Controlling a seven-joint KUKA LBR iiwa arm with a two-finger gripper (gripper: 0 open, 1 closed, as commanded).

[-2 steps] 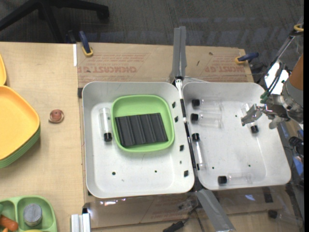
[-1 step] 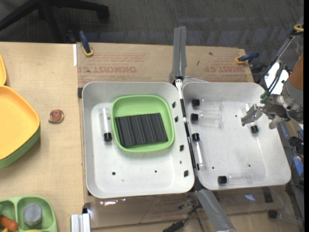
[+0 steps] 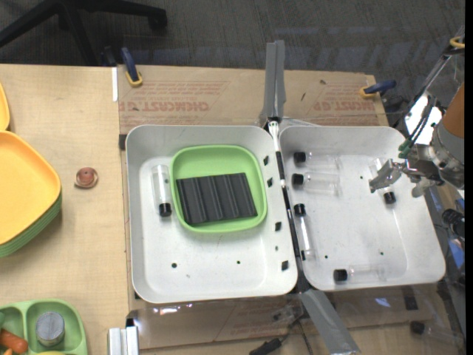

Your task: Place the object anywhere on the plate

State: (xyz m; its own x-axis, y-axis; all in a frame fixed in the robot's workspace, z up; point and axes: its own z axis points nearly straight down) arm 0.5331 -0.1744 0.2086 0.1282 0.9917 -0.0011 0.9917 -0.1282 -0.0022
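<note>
A green square plate (image 3: pixel 215 154) lies in the left bin (image 3: pixel 148 265). On it rests a dark grey ribbed slab (image 3: pixel 219 198), lying flat and covering most of the plate's floor. A clear tube with a black cap (image 3: pixel 161 188) lies beside the plate's left rim. My gripper (image 3: pixel 401 181) hangs over the right side of the right bin (image 3: pixel 414 265). It is open and holds nothing. A small black-capped tube (image 3: pixel 389 196) lies just below it.
Several clear tubes with black caps lie in the right bin, two near its top left (image 3: pixel 314 167) and one at the front (image 3: pixel 355 274). Yellow plates (image 3: pixel 22 191), a small red disc (image 3: pixel 86 176) and a green compartment tray (image 3: pixel 37 328) sit on the bench to the left.
</note>
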